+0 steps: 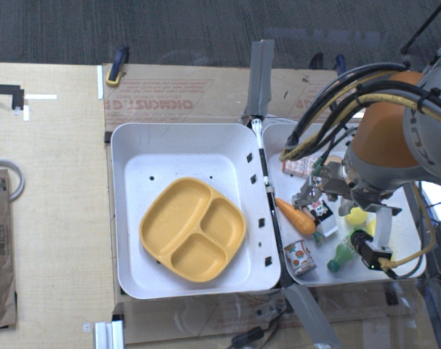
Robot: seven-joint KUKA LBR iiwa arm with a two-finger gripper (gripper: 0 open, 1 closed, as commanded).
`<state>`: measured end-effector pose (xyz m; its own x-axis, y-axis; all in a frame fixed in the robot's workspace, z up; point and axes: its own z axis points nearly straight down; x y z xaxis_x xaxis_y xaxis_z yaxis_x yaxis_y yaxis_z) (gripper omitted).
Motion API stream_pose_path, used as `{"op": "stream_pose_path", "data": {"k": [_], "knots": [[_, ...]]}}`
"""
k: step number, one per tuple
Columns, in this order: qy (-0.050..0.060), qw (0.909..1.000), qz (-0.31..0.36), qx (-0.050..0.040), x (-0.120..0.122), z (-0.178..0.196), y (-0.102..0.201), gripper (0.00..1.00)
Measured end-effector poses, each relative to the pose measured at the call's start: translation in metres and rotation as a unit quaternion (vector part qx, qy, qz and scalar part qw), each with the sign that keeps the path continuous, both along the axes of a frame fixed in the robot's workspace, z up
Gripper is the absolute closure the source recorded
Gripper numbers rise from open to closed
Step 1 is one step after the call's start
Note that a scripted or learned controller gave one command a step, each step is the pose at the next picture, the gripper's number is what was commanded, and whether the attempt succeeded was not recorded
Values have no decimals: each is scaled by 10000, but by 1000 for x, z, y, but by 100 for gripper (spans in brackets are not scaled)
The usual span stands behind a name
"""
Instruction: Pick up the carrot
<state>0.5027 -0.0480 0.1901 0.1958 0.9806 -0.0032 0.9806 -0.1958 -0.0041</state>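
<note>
The arm (394, 133), grey with an orange band, rises nearest the lens and reaches in from the right over the right bin; its cables loop above the wrist.

Left to right below it. Left bin (122, 217): holds a yellow divided plate (193, 229), lying flat and turned at an angle, with bare white floor all round it (ample room, though the task does not call for it). Between the bins runs a shared wall, the two rims touching.

Right bin (272, 133): the carrot (296, 217) lies on its side just beside that wall, thin end toward the wall and upward, thick end pointing into the bin. A small printed packet (300, 259) sits near it toward the front edge; another packet (300, 167) lies farther back. A green item (339, 257) and a yellow item (357, 217) lie farther right, partly under the arm.

The gripper (314, 191) hangs just beside the carrot's thick end, seemingly above and right of it. Whether the pincer is spread or closed cannot be told; nothing is seen held in it.

Judgement: the wall leaves little clearance on the carrot's left, so an approach from the open right side looks safer; clutter nearby could be nudged.
</note>
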Motion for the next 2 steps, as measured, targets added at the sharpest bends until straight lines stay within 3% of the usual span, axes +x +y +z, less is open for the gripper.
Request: {"op": "stream_pose_path", "data": {"k": [1, 2], "knots": [[9, 9990, -448, -1, -4, 0, 47, 0], [-8, 9771, -2129, -14, 96, 65, 28, 0]]}}
